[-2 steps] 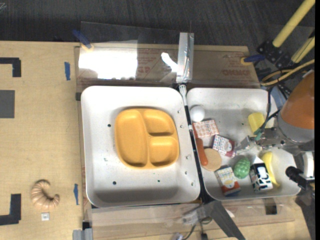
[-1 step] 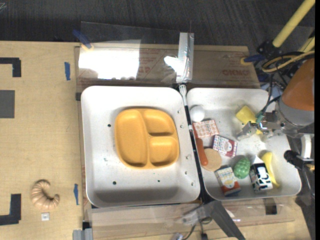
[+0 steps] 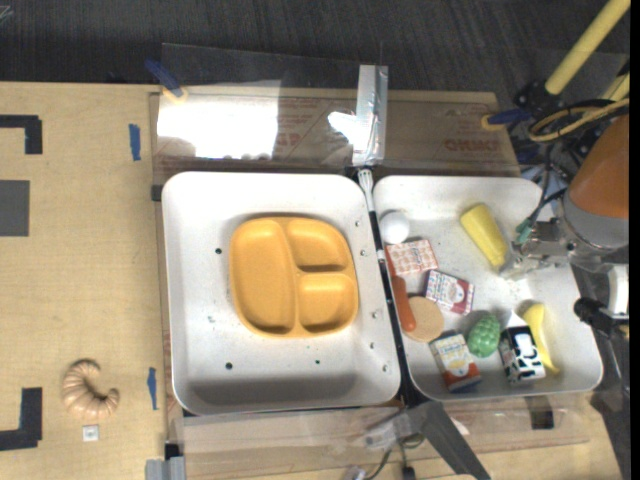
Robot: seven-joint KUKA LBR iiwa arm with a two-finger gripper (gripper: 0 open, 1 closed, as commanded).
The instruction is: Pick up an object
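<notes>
**Arm at the right bin's edge, toys untouched**

Toys lie scattered in the right bin (image 3: 560, 193), while the left bin (image 3: 190, 268) carries a yellow divided plate (image 3: 293, 273) with three compartments, lying flat near its middle. The grey arm (image 3: 600, 183) with its orange band comes in from the right edge, and the gripper (image 3: 530, 253) sits low over the right bin's upper right part, just beside the lower end of a yellow corn cob (image 3: 484, 234). Whether its fingers are apart or closed cannot be told from this angle, and nothing can be seen between them.

Along the right bin's left side are a white egg (image 3: 396, 227), a red-and-white patterned packet (image 3: 411, 258) and a red sausage (image 3: 404, 305) lying along the wall. Toward the middle rest a second small carton (image 3: 448, 291) and a tan round cookie (image 3: 425, 320). Nearer the front edge are an orange-topped box (image 3: 453, 358), a green bumpy vegetable (image 3: 484, 335), a black-and-white carton (image 3: 523, 354) and a yellow banana (image 3: 539, 324), close together.

On the bench at far left, well apart from both bins, lies a croissant (image 3: 90, 388).
</notes>
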